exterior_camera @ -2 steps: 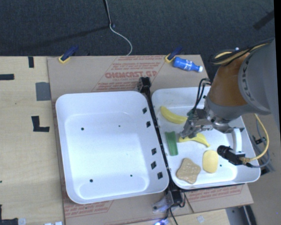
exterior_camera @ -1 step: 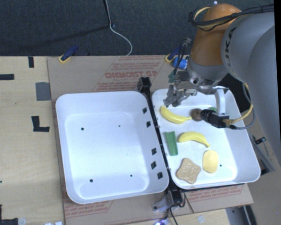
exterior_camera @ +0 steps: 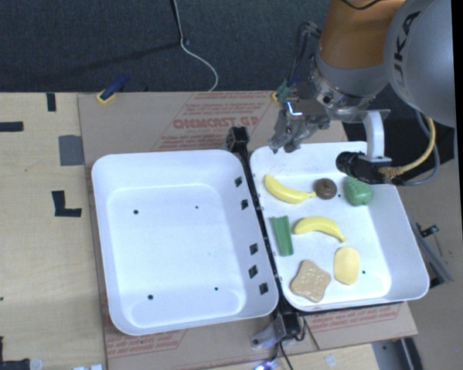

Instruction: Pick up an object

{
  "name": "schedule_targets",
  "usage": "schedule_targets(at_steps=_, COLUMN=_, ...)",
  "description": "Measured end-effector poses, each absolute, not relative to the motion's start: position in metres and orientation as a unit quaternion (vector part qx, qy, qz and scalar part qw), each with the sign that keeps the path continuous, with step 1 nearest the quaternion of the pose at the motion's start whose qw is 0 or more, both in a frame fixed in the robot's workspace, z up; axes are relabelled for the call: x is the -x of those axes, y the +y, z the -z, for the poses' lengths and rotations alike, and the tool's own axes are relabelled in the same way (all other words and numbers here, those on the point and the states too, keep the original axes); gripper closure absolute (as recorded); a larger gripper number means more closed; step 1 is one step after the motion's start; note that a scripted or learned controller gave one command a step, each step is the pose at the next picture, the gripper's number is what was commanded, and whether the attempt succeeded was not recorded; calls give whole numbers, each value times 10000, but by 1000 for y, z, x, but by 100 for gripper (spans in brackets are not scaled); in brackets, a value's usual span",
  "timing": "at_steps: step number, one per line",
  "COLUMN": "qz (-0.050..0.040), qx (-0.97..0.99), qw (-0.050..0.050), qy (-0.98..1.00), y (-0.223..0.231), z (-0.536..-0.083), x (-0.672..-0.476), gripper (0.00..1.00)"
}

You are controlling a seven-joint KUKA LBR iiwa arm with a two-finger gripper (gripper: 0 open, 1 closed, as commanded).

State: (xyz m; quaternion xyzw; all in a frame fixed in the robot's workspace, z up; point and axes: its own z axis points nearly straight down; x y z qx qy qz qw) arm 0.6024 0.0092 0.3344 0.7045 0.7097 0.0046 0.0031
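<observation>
Gripper [exterior_camera: 287, 142] hangs over far-left corner of right bin [exterior_camera: 399, 287]; you cannot tell how its tips stand, too small, blurred. Arm cut off at top edge. Inside bin: two curved yellow bananas [exterior_camera: 286, 191] [exterior_camera: 320, 227], brown round ball [exterior_camera: 324, 188], green lump [exterior_camera: 358, 191], flat green strip [exterior_camera: 282, 236], tan toast-like slab [exterior_camera: 310, 281], smooth yellow oval [exterior_camera: 346, 266]. Left bin [exterior_camera: 112, 187] alongside.

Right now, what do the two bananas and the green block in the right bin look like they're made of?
Upper banana and lower banana: probably moulded plastic toys, going by the even yellow and smooth, slightly glossy skin. Green block: flat single colour, straight edges, matte; plastic or painted wood, I can't tell which.
</observation>
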Motion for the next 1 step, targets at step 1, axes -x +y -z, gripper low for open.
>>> schedule_targets(at_steps=1, qz=42, qx=-7032, qw=-53, qy=7110, y=106, z=-244, x=-545, gripper=100)
